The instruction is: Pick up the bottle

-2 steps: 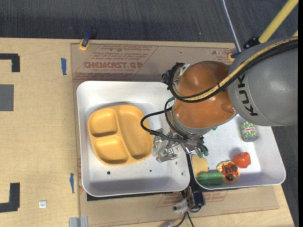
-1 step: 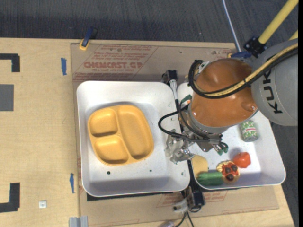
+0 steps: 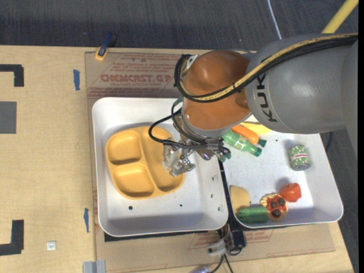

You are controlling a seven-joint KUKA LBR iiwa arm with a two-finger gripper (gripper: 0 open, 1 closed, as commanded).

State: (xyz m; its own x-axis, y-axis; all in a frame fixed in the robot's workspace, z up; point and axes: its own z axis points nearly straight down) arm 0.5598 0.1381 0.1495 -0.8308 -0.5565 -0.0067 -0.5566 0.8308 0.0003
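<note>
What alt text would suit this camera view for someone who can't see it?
A grey robot arm's gripper hangs over a yellow divided tray in the left bin; the green bottle lies in the right bin among toy foods.

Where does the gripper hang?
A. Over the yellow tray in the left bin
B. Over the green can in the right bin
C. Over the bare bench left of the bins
A: the gripper hangs above the yellow tray's right edge in the left bin.

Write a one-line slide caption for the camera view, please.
KUKA arm's gripper hangs over the yellow tray in the left bin; the green bottle lies in the right bin.
</note>
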